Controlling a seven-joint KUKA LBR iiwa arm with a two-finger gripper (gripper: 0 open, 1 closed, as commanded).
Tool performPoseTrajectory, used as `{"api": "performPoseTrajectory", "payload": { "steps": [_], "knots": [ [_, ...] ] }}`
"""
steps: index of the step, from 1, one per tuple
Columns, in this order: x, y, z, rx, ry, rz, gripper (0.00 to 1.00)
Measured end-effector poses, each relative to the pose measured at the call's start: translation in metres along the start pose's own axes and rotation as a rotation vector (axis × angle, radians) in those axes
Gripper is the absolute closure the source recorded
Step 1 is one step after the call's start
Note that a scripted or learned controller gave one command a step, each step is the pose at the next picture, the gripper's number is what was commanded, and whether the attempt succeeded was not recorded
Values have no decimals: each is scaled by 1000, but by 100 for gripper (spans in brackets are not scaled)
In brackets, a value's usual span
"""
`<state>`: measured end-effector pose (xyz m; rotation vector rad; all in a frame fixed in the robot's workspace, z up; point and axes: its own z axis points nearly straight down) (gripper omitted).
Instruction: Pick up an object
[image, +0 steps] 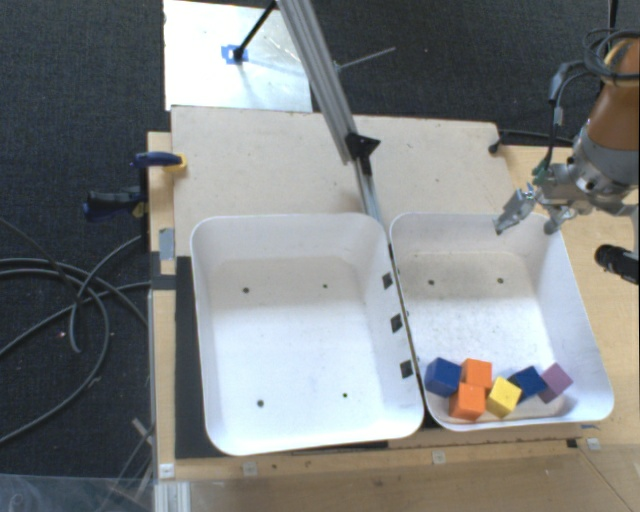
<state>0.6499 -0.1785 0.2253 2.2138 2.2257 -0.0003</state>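
Observation:
Several small blocks lie bunched at the near edge of the right bin (575, 300): a blue block (442, 377), two orange blocks (477, 373) (467, 402), a yellow block (504, 397), a dark blue block (528, 382) and a purple block (556, 381). My gripper (530, 217) hangs over the far right corner of that bin, well away from the blocks. Its two fingers are spread apart with nothing between them.
The left bin (215, 250) sits beside the right one, with a row of black clips along the shared wall. A slanted metal pole (330, 90) crosses above the bench at the back. Cables lie on the floor at the left.

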Motion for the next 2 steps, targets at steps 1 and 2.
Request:
{"api": "performPoseTrajectory", "payload": {
  "steps": [1, 2],
  "knots": [
    [10, -6, -42, -5, 1, -1, 0],
    [-17, 13, -27, -2, -1, 4, 0]
  ]
}}
